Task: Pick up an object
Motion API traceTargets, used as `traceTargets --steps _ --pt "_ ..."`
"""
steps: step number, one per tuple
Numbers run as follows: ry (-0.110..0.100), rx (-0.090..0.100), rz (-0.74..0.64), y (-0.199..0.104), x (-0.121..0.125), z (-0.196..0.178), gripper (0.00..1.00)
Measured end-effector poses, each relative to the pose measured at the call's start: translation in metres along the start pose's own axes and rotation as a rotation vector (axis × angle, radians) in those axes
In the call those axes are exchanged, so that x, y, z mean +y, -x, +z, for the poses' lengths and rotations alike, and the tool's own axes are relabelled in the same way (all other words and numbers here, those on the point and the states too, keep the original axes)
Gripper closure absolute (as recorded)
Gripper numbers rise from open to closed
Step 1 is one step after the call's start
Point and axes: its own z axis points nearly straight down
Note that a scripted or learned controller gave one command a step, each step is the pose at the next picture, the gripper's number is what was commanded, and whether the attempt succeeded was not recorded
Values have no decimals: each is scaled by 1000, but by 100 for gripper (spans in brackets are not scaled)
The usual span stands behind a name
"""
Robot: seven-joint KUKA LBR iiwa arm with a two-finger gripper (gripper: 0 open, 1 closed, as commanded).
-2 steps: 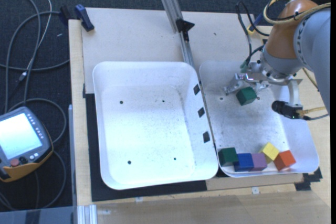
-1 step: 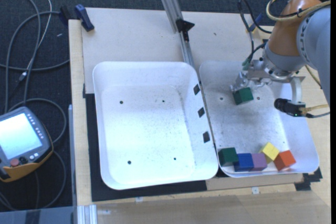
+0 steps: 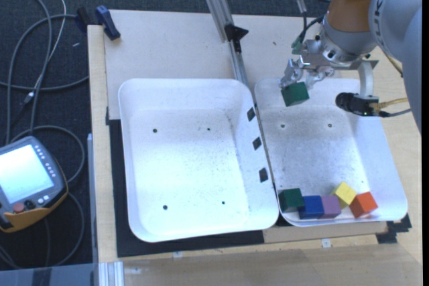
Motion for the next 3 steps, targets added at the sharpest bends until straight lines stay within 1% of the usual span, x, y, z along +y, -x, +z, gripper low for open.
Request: traceTargets --steps 1,2,3 --pt "-15 3 0 -83 -21 6 100" --pt "-13 0 5 -78 -20 -5 100" --pt "-16 1 2 -136 -35 6 100"
